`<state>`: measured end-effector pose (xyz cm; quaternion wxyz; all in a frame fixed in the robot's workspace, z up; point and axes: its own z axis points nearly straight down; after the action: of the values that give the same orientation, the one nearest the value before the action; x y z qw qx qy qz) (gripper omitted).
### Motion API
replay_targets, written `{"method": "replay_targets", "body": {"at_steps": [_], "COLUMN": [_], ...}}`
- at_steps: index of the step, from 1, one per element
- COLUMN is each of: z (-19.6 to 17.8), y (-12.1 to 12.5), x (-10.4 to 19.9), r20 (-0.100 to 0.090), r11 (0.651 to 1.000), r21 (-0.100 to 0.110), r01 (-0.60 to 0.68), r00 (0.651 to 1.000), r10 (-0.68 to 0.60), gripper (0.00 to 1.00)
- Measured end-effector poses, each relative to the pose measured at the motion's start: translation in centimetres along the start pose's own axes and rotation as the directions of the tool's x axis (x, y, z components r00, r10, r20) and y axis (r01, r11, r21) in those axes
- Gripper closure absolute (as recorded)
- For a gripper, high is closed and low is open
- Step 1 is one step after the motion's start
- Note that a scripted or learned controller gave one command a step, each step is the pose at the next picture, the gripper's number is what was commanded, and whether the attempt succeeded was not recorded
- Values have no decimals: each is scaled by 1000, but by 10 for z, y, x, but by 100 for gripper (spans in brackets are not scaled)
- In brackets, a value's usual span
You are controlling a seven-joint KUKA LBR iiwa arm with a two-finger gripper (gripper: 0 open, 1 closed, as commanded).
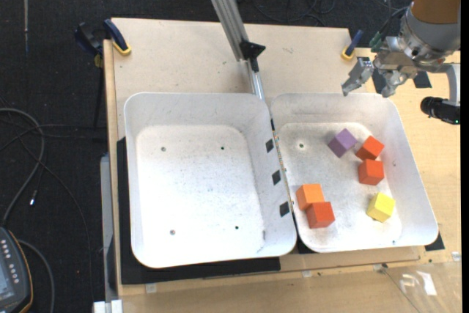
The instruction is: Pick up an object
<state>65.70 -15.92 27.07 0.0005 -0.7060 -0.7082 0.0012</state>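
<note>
Six small cubes lie in the right shallow white bin (410,157): purple cube (342,142), three red-orange cubes (370,147) (371,171) (320,214), orange cube (309,194), yellow cube (380,207). The two-finger gripper (374,80) hovers over the bin's far rim with fingers spread, gripping nothing.

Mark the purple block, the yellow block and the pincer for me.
purple block (341,142), camera view, middle of its top face
yellow block (380,207), camera view, centre of its top face
pincer (374,79), camera view, between its fingertips, over the right bin's far rim
</note>
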Motion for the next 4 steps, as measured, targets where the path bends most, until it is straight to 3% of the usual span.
{"method": "replay_targets", "body": {"at_steps": [1,2,3,4], "z": [82,149,166,175], "y": [-68,-20,-7,2], "x": [17,21,-3,-23], "r20": [-4,8,-1,1], "r11": [1000,1000,1000,1000], "r21": [10,-30,-2,-5], "r01": [-6,-3,0,-5], "r00": [1000,1000,1000,1000], "r10": [6,3,0,5], "gripper": [0,0,0,0]}}
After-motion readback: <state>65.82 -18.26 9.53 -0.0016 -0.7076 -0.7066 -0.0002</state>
